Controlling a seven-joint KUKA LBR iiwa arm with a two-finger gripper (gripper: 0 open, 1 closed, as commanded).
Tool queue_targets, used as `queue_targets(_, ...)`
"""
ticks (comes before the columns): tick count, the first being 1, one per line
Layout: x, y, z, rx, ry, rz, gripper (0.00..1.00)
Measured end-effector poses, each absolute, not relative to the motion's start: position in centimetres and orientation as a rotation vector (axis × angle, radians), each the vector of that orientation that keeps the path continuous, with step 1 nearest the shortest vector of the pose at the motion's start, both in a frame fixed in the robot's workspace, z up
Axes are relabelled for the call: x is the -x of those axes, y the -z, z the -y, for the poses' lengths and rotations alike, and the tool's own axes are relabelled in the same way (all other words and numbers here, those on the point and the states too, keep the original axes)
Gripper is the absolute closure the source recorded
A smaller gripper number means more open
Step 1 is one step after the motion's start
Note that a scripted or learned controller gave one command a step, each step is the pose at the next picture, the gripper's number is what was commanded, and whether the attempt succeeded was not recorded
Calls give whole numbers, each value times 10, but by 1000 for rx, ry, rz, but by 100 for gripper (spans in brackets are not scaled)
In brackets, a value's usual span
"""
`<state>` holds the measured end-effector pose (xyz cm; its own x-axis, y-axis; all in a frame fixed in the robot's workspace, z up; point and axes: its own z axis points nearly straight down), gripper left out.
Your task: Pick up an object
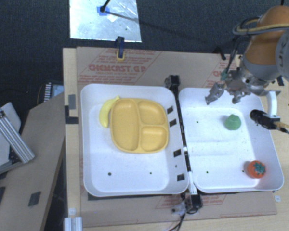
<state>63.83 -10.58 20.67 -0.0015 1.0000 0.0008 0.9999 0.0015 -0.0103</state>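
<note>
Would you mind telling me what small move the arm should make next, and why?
Probably shift the pincer a little toward the near-right and lower it over the green object. The pincer hangs open above the far part of the right bin, holding nothing, and the green object lies closest, with free floor around it.

You have two white bins (pixel 135 186), one yellow divided plate (pixel 137 125), one banana (pixel 105 112), one green object (pixel 233 122) and one orange-red fruit (pixel 255 169) with a green top.

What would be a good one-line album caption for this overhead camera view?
Robot gripper open above the right bin, near a green object and an orange one; yellow tray in the left bin.
</note>
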Motion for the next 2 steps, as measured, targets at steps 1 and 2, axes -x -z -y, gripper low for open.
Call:
queue_targets(1, -641, -213, 106, 2218, 1, 2226, 0)
queue_targets(2, -649, -162, 99, 2212, -2, 2228, 0)
